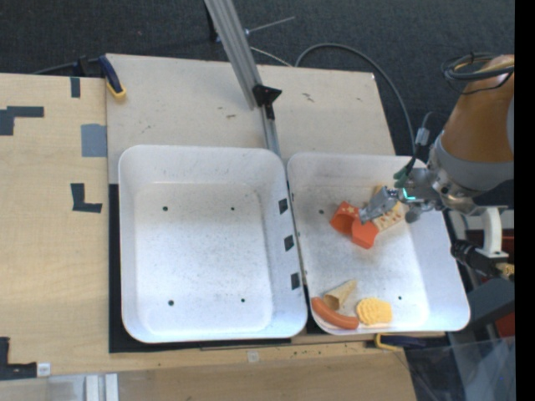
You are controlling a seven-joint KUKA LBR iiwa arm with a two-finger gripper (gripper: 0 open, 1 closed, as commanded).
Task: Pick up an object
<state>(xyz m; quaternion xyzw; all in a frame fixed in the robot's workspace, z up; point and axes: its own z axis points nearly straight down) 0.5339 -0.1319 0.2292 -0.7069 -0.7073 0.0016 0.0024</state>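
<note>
Gripper (378, 209) low in right bin (435, 299), touching orange block (363, 234) just below-left; grip state unclear.

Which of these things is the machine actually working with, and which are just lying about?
Job: end effector; orange blocky plastic piece; tan waffle cone toy; red sausage toy; yellow round waffle toy; right white bin.
Lying about: left white bin; blue-and-yellow clamp.

A pale wooden bench (50, 249) with grey tape marks (94, 139) stands on dark carpet (100, 15). A lighter board (251, 107) lies on it beneath a slanted aluminium rail (230, 32). A black cable (351, 57) curves across, and a yellow-tipped clamp (113, 78) grips the board's corner.
</note>
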